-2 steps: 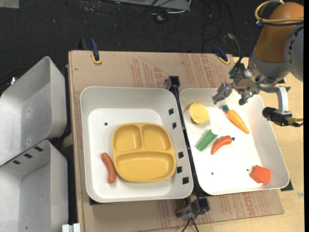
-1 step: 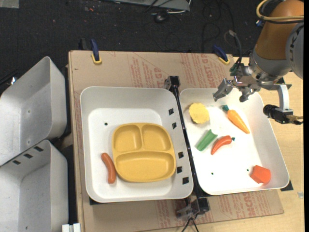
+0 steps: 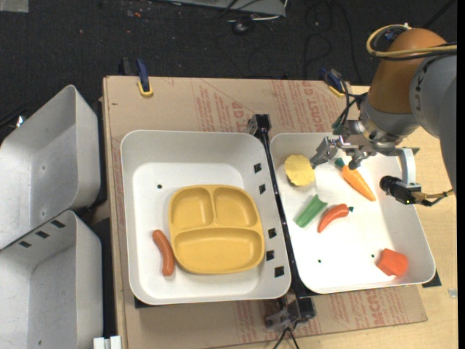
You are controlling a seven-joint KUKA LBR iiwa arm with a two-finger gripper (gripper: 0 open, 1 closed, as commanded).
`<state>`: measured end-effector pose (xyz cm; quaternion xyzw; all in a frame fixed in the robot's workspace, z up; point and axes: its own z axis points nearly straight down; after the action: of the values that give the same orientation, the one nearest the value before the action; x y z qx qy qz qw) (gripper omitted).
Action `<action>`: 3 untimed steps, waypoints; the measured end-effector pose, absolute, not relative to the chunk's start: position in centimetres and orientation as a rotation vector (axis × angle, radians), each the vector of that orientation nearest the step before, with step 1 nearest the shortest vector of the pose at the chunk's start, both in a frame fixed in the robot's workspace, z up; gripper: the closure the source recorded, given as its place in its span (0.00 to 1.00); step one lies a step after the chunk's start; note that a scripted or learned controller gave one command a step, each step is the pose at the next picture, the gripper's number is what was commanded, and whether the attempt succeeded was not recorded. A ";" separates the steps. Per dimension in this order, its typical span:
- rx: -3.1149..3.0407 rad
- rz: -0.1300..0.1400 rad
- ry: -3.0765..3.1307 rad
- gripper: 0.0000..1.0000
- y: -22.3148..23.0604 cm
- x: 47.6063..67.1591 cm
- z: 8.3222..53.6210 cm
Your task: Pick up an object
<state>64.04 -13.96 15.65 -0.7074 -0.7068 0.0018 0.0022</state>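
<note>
My gripper (image 3: pixel 340 151) hangs over the upper part of the right bin (image 3: pixel 407 231), with its fingers spread and nothing between them. Just below and right of it lies an orange carrot (image 3: pixel 358 181). A yellow rounded piece (image 3: pixel 299 171) rests to its lower left, near the bin's left wall. Further down are a green pepper (image 3: pixel 311 211) and a red chilli (image 3: pixel 333 216) side by side. An orange block (image 3: pixel 393 262) sits in the lower right corner.
The left bin (image 3: pixel 138 195) holds a yellow divided plate (image 3: pixel 216 228) and a sausage (image 3: pixel 164 251) beside it. A black divider (image 3: pixel 272 195) runs between the bins. Spare white bins (image 3: pixel 43 195) are stacked off the bench at left.
</note>
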 end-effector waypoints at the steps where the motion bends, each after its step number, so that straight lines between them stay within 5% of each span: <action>1: -2.221 0.003 -2.219 0.00 -14.3 64.3 11.3; 2: -2.223 0.001 -2.221 0.00 -14.4 64.3 9.3; 3: -2.224 -0.001 -2.223 1.00 -14.3 64.4 10.3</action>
<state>64.38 -14.32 10.34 -0.7072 -0.7070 -0.0003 -0.0015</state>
